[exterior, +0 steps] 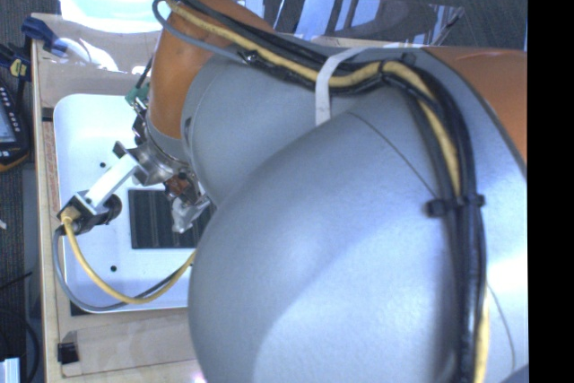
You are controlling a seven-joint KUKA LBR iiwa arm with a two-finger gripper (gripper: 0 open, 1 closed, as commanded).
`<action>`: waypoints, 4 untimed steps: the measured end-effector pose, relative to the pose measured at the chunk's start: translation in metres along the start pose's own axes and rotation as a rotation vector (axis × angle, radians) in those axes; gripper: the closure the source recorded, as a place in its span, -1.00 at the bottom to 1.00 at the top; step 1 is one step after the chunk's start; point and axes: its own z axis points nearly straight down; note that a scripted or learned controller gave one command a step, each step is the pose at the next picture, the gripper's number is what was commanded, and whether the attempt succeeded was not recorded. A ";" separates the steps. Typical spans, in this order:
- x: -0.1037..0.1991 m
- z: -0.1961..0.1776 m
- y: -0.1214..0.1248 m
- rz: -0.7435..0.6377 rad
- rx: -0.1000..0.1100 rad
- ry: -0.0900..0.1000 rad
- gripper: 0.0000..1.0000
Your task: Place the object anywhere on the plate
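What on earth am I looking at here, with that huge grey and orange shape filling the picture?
That big shape is a robot arm, grey with an orange band, seen very close because the camera sits above the bench and looks down at a slant. The arm reaches in from the right and hides most of the scene. Black and yellow cables run along its back. Its wrist dips into a shallow white bin on the left; the jaws are at its tip, over a dark rectangular patch on the bin floor. From this angle I cannot tell whether they are open or holding anything. A yellow cable loops across the bin. The bin rests on a wooden bench.
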 end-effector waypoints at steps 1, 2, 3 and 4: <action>0.066 0.039 0.023 0.210 -0.007 0.010 1.00; -0.015 -0.003 0.038 0.108 -0.002 0.006 1.00; 0.039 0.001 -0.013 0.115 -0.007 0.010 1.00; 0.074 0.011 0.005 -0.161 -0.004 0.005 1.00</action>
